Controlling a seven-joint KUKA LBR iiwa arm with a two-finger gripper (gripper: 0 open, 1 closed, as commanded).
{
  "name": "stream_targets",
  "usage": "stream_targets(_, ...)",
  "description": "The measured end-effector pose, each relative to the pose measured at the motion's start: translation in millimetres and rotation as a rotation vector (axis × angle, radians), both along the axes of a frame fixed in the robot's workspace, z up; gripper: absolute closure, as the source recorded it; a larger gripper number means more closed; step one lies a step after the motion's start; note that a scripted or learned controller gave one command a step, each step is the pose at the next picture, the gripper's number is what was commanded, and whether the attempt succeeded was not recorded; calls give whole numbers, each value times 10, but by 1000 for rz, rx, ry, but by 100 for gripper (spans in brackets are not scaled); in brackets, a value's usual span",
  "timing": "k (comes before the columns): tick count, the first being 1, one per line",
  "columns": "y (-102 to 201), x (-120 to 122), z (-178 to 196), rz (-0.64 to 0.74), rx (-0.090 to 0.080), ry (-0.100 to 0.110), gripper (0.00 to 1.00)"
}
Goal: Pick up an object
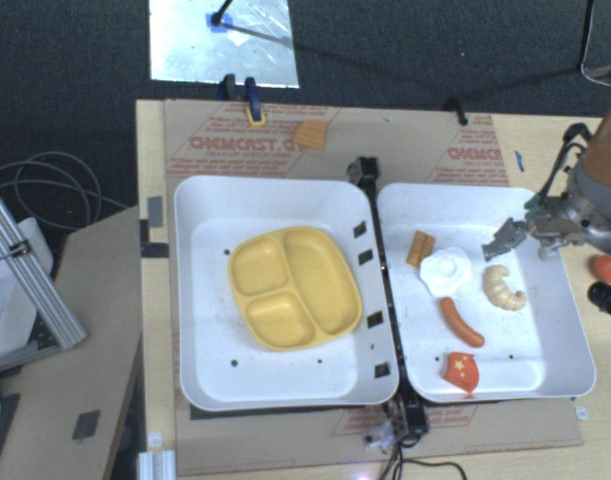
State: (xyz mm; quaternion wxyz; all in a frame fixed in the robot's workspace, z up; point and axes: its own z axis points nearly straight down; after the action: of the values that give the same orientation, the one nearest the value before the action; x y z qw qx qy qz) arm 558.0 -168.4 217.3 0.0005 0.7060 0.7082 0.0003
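Note:
The right bin (555, 368) holds several toy foods: a tan cracker piece (419, 248), a white fried egg (445, 271), a pale croissant (503, 286), an orange-red sausage (461, 322) and a red strawberry-like piece (461, 370). My gripper (525, 245) hangs over the far right part of this bin, just behind the croissant and apart from it. Its fingers are open, one dark finger (504, 239) pointing toward the egg, and nothing sits between them.
The left bin (200, 368) carries a yellow divided plate (295, 286). A black hinge strip (377, 268) runs between the bins. A tan block (310, 133) and a clamp (253, 98) lie behind the bins. A red object (607, 266) sits outside the right bin's wall.

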Motion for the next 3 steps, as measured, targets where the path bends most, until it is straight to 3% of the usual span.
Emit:
stream_targets(1,308,-505,-1199,-1,5,11,0)
stream_targets(2,282,-458,-1028,-2,0,-2,100)
stream_targets(3,282,-459,-1030,-2,0,-2,0)
